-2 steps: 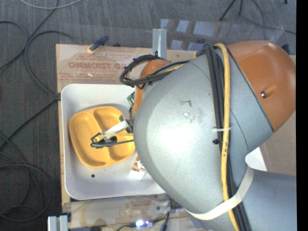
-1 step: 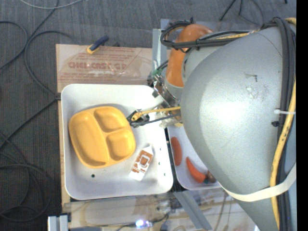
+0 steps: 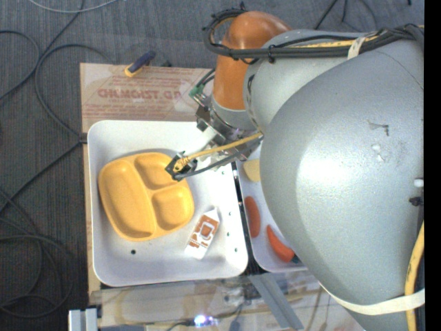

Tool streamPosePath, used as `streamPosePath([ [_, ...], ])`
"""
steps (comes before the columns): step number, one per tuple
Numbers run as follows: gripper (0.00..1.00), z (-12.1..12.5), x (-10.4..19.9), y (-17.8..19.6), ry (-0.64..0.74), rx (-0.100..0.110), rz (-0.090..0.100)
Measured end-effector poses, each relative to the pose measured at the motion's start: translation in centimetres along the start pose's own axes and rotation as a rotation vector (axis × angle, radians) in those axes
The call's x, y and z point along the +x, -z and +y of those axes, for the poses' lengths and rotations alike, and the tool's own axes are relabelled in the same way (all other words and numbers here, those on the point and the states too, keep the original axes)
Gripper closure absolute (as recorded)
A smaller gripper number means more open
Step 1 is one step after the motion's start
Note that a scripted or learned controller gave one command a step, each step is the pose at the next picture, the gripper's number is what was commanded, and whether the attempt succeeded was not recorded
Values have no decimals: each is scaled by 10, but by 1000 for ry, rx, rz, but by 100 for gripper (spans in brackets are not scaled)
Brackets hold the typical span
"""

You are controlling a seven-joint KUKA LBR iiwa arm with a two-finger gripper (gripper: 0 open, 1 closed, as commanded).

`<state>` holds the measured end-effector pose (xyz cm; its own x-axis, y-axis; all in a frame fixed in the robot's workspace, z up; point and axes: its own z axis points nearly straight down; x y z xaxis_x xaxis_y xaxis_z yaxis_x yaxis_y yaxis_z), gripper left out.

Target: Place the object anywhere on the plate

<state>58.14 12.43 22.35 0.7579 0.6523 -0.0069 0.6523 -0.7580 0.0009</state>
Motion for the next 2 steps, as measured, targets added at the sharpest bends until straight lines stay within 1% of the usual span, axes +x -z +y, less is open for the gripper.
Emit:
streamPosePath([
  [1,100,-31,41,13,-149,4,2],
  [2,100,-105,45,-9,157,0,-1],
])
